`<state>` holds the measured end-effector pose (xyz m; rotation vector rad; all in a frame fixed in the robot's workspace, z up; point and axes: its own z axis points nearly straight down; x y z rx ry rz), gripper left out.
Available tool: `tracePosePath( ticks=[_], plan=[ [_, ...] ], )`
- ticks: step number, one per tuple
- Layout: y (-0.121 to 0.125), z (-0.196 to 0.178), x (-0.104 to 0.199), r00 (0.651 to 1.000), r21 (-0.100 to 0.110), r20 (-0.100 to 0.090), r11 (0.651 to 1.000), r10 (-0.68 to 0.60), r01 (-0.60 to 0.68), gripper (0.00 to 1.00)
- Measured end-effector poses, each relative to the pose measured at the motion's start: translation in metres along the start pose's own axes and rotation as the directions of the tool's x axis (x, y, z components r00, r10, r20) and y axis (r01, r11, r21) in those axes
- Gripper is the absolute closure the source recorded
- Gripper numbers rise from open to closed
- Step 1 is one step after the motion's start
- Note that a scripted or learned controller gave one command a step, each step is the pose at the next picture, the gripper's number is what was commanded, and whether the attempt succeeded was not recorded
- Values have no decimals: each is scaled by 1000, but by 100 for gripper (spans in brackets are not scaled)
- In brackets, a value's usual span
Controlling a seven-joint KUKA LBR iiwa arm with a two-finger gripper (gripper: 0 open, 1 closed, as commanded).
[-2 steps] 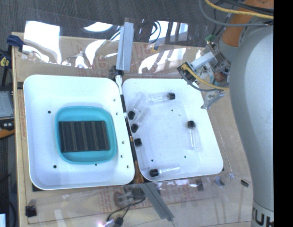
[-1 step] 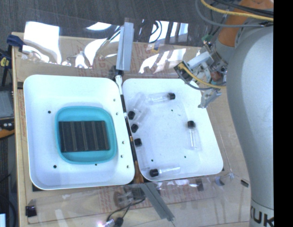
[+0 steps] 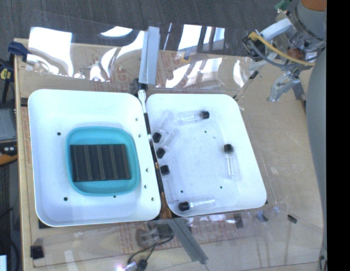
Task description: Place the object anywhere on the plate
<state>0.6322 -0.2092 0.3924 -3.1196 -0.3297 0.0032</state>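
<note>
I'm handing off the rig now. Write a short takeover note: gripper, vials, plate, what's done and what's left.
Gripper: raised off the bench beyond the right bin's far right corner, holding nothing.
Vials: several clear, black-capped vials in the right bin, e.g. one near the far edge, one at the right, one at the near edge, the rest along the left wall.
Plate: teal, in the left bin, no vial on it.
Done: nothing placed.
Left: pick one vial, set it on the plate.

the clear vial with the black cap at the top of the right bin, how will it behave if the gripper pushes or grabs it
The clear plastic-looking vial with a black cap lies on its side, so a push would probably roll it across the right white bin. It looks see-through and seemingly empty, so likely light. Its smooth round wall may slip between fingers.
</note>
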Motion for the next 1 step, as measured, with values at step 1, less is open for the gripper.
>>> tracePosePath(
  ticks=[1],
  plan=[
    [-8,197,-40,1000,1,7,1000,2,-2,0]
  ],
)
